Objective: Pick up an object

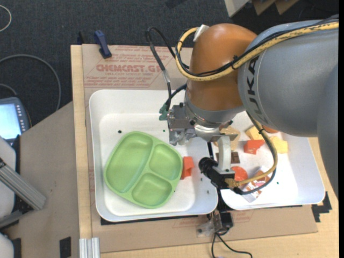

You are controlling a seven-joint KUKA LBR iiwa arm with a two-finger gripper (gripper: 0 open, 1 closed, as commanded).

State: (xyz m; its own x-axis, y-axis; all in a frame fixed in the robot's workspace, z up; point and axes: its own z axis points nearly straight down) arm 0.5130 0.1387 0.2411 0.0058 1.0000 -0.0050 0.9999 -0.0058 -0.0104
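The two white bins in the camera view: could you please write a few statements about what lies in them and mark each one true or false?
1. The green divided plate lies in the left bin. True.
2. The plate has three compartments. True.
3. The orange block sits inside one of the plate's compartments. False: it lies on the bin floor beside the plate's right edge.
4. The small orange and yellow pieces lie in the left bin. False: they lie in the right bin.
5. The blue clamp sits at the board's upper left, outside both bins. True.
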